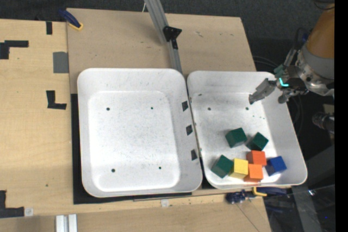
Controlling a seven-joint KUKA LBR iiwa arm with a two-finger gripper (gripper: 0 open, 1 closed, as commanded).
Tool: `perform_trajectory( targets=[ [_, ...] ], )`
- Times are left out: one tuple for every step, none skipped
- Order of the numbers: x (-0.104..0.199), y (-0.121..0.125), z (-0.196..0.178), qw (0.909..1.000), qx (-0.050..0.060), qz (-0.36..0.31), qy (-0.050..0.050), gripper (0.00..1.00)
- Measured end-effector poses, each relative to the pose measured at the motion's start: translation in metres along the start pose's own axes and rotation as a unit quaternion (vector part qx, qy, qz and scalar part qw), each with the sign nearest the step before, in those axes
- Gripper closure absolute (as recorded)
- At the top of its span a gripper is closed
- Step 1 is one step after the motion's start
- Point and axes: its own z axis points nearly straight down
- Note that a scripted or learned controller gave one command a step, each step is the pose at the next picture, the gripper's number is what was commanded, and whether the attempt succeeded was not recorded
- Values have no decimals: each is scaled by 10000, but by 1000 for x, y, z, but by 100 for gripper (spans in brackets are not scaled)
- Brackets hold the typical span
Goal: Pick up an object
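- Two shallow white plastic bins sat side by side on the bench; the left bin (pixel 87 84) showed a bare, speckled floor.
- Seven small blocks lay clustered in the near corner of the right bin (pixel 217 80).
- Left to right, the cluster read: a dark green cube (pixel 222 165), a yellow cube (pixel 241 167) touching it, a second green cube (pixel 236 137) farther back, an orange cube (pixel 254 171), a second orange cube (pixel 256 158) just behind it, a third green cube (pixel 259 142), and a blue cube (pixel 276 164) near the bin's right wall.
- At the right, the grey arm with its orange band reached in over the far right rim of the right bin.
- The two-finger gripper (pixel 269 92) hung above the bin's far right part, well apart from the cluster.
- Its fingers appeared spread apart, with nothing between them.
- Task status, as judged: no block was grasped or lifted; positioning over a block, descent, closure and lift all remained.
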Motion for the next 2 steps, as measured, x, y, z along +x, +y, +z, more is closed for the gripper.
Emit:
perform_trajectory(
  targets=[
    [0, 1, -3, 10000, -23, -10, -5, 0],
    [10, 4, 49, 10000, 4, -4, -3, 0]
  ],
)
